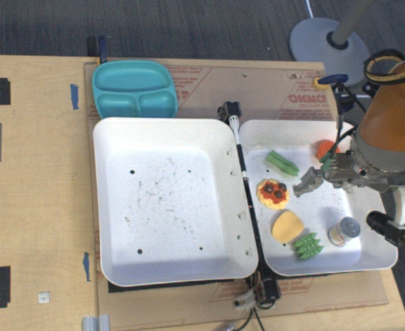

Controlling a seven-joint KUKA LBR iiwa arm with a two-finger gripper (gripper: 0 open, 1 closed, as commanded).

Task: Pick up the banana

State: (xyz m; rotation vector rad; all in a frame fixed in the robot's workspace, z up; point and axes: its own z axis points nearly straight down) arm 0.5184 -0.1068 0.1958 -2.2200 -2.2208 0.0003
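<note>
The only yellow thing in the right bin [374, 254] is a short, rounded yellow piece [287, 226] lying near the front; I cannot tell for sure that it is the banana. My gripper [305, 183] hangs over the middle of this bin, reaching in from the right. It sits just right of a small round pizza-like toy [272, 193] and a little behind and to the right of the yellow piece. Nothing shows held in the gripper.
Also in the right bin are a green pod [282, 162] at the back, an orange-red item [324, 149] partly behind the arm, a leafy green piece [308, 245] and a small can [343, 230]. The left bin [168, 133] adjoins it. A teal divided tray [134, 88] lies behind.
</note>
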